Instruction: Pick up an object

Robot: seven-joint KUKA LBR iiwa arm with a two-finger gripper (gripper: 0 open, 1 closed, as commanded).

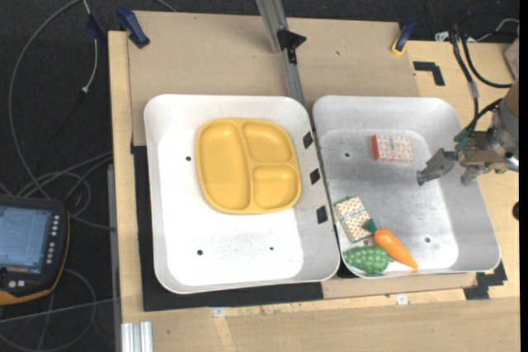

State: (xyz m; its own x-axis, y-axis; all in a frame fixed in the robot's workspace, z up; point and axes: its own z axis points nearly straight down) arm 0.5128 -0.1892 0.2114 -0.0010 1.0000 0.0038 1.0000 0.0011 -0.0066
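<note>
I have the gripper (pixel 450 166) hanging over the right side of the right bin (pixel 462 115), and from here I cannot tell how it is set, though nothing seems to be in it, so I judge this the approach step with no pick made yet. The candidates all lie in that bin: a pink box (pixel 392 147) just to the gripper's left, and a patterned packet (pixel 353 218), a carrot (pixel 395 248) and a green piece (pixel 367 260) clustered at the near edge. Next I need to choose one, likely the pink box, centre over it and descend.
</note>
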